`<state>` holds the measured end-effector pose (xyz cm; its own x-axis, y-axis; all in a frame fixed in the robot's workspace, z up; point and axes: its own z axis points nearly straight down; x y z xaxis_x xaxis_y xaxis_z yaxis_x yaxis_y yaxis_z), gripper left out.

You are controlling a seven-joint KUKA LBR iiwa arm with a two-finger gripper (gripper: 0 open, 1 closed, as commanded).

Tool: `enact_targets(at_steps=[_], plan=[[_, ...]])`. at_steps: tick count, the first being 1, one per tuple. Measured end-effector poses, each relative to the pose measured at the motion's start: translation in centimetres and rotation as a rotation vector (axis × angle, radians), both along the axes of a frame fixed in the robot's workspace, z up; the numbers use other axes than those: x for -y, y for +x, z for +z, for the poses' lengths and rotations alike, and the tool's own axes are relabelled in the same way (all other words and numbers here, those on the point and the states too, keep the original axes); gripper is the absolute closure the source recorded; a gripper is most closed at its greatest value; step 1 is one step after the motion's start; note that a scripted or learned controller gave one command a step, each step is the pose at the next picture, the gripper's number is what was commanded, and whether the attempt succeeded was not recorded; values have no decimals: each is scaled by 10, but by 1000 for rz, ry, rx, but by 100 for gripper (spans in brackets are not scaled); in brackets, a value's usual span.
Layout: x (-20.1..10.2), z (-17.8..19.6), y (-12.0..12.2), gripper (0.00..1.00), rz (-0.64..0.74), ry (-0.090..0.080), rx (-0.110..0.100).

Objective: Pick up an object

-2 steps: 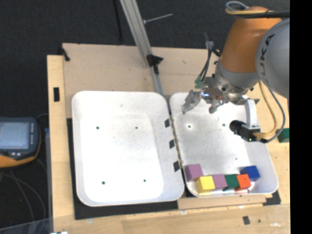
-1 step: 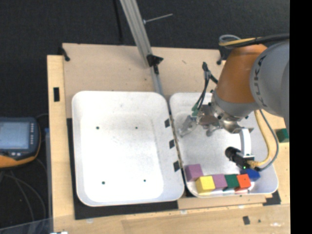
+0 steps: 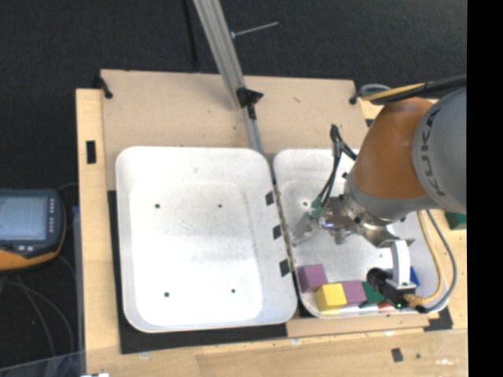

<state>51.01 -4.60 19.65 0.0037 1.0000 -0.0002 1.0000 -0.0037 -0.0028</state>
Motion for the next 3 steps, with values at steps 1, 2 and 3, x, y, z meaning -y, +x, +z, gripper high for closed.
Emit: enact_targets(at_steps=[1,2,3], plan=[[44,-100,67,0,-1,-3,9],[31,28,92,0,8,-1,13],[78,-53,120,0,0,-3,-1]])
